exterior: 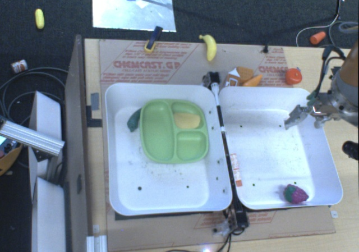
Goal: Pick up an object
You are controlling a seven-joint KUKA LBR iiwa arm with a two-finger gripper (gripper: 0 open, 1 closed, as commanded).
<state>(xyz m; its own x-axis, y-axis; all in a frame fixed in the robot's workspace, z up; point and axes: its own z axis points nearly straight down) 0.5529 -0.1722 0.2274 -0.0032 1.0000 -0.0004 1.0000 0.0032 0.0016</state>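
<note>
A: Item one, nearest: purple-green toy fruit (295, 193), lying at the right bin's (269, 133) near right corner.

B: End effector (297, 115)?

A: Hovering over that bin's far right part, fingers apart, gripping nothing. It is needing to come nearward, centre, then descend.

B: Surroundings?

A: Green tray (173, 132) sitting in the left bin; banana (210, 46) lying at the worktop's far edge.

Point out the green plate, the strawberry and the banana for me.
green plate (160, 138): camera view, its big left compartment.
strawberry (295, 193): camera view, its pink body.
banana (210, 47): camera view, its middle.
</note>
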